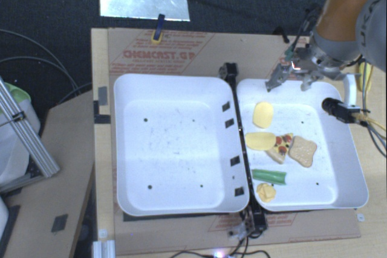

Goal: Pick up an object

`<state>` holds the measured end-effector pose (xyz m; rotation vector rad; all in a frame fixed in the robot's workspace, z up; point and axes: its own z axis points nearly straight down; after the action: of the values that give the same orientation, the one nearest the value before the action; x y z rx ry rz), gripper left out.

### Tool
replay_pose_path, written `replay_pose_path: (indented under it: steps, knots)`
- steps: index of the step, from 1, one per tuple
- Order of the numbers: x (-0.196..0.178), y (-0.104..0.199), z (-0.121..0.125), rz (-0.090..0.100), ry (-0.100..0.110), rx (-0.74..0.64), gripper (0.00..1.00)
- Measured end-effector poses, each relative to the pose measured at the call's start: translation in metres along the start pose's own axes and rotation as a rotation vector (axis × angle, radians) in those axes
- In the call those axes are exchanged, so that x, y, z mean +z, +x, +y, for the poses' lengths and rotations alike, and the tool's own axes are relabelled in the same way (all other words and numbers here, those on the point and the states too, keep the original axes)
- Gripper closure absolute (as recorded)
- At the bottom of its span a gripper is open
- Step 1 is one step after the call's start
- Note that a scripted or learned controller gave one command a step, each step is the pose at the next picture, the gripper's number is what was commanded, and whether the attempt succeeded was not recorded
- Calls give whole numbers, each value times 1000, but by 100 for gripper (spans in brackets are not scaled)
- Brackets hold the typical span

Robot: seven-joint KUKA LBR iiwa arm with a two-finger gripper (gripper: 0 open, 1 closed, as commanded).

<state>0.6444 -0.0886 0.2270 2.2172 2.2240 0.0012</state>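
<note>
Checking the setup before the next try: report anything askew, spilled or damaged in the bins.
Nothing stands out. The toy food, including the pizza slice, bread slice and green bean, lies loose in the right bin. The gripper hovers over that bin's far rim.

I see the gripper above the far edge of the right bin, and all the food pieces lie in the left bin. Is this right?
Not quite. The camera view shows the food pieces, such as the pizza slice, the bread slice and the green piece, lying in the right bin, not the left bin. The gripper is indeed above the right bin's far edge.
</note>
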Motion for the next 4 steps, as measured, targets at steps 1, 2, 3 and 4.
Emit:
replay_pose_path:
  steps: [1,2,3,4]
  knots:
    - [150,-6,-23,1,9,3,0]
    - [142,-91,-105,-1,5,12,0]
    - [143,-55,-160,3,4,3,0]
    - [142,-26,-85,-1,-5,-5,0]
